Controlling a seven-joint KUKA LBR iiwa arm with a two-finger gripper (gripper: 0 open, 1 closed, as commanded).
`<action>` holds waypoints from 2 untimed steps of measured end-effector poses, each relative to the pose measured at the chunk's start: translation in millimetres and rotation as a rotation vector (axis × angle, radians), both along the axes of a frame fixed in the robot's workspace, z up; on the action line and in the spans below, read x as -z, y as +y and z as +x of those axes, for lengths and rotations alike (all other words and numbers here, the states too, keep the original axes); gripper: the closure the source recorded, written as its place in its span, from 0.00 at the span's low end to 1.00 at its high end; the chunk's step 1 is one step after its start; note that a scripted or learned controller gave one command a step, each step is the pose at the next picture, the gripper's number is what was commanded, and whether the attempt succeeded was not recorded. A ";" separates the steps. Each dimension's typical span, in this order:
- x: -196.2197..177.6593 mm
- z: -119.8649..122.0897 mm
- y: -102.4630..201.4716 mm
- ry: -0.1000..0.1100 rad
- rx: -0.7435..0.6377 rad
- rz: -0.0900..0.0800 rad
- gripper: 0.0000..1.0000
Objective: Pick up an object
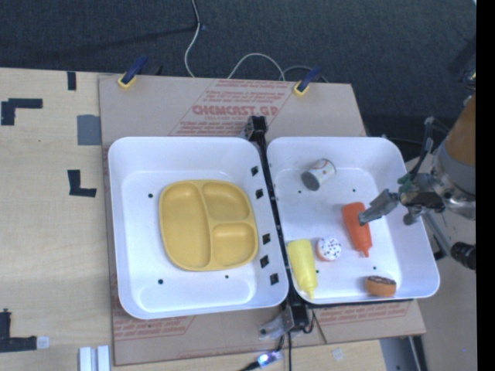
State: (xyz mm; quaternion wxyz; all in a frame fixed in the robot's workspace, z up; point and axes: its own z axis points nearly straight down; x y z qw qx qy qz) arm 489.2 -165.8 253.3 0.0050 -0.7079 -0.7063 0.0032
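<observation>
Left shallow white plastic bin (131,207): one yellow three-compartment plastic plate (207,224), lying flat near the middle.

Right shallow white plastic bin (387,157), five items:
- small grey-and-white cylinder (316,175), on its side, far-left part of the floor;
- orange carrot-shaped toy (357,228), lying lengthwise, centre-right;
- small white ball with dark speckles (329,249), just left of the carrot's near end;
- yellow squeeze bottle (302,266), lying along the left wall at the near side;
- brown-and-orange doughnut-shaped toy (380,285), near-right corner.

Grey arm with two-finger gripper (379,207): enters from the right over the right bin's right rim, its dark tip above the carrot's far end. Whether the jaws are apart or together cannot be told. Nothing is seen between them.
</observation>
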 end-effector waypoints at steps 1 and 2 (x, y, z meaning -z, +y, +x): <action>-4.9 2.2 0.3 -0.010 -0.003 -0.002 0.00; 44.3 8.4 7.3 -0.006 -0.004 -0.001 0.00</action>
